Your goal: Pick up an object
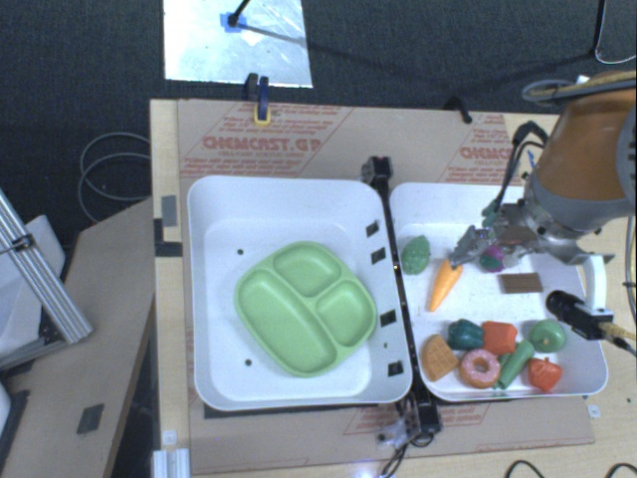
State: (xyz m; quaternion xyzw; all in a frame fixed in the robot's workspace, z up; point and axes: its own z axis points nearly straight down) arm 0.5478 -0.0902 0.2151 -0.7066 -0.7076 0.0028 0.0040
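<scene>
Hovering claw, state unclear, above orange tapered carrot, beside purple toy.

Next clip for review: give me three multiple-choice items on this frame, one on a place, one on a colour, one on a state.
1. Where does the green divided plastic plate lie?
A. left white bin
B. right white bin
C. on the bench outside the bins

2. What colour is the toy carrot?
A. blue
B. orange
C. white

3. How does the flat brown rectangular block sit?
A. lying on the bin floor
B. stacked on the plate
C. standing on the carrot

Answers: 1 A, the plate fills the left bin's floor; 2 B, its body is orange; 3 A, it lies flat in the right bin.
</scene>
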